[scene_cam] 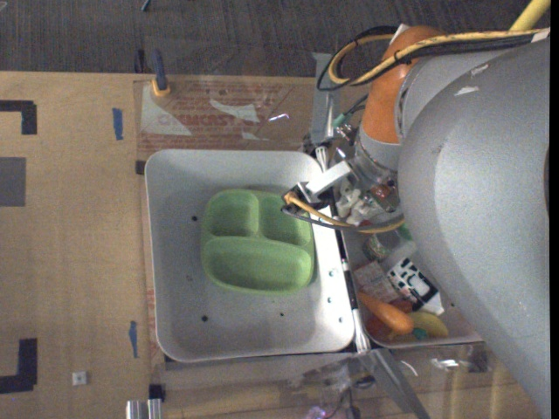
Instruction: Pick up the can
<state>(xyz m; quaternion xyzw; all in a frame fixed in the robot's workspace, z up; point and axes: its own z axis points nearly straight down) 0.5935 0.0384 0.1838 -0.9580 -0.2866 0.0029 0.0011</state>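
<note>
Reaching in from the right, the grey arm (476, 199) fills much of that side, its orange band (384, 112) sitting above the wrist. The claw (349, 201) hangs over the seam between the two white bins, above the near edge of the right one; whether it is apart or together I cannot tell, since the wrist and a loop of cable (310, 215) hide it. Nothing shows held in it.

The left bin (175, 260) carries a green tray (258, 243) with three sections, lying flat near the bin's right wall. The cable loop hangs over the tray's upper right corner.

The right bin (424, 339) is mostly covered by the arm. In its visible part lie an orange carrot-like toy (387, 314), a yellow piece (428, 323) just beside it, and a black-and-white box (410, 279) above them. A pale, shiny rounded thing (377, 244) sits just under the claw and may be the can, but it is too hidden to be sure.

Both bins rest on a wooden bench (70, 234) marked with blue tape (117, 123) and black marks (19, 117).
</note>
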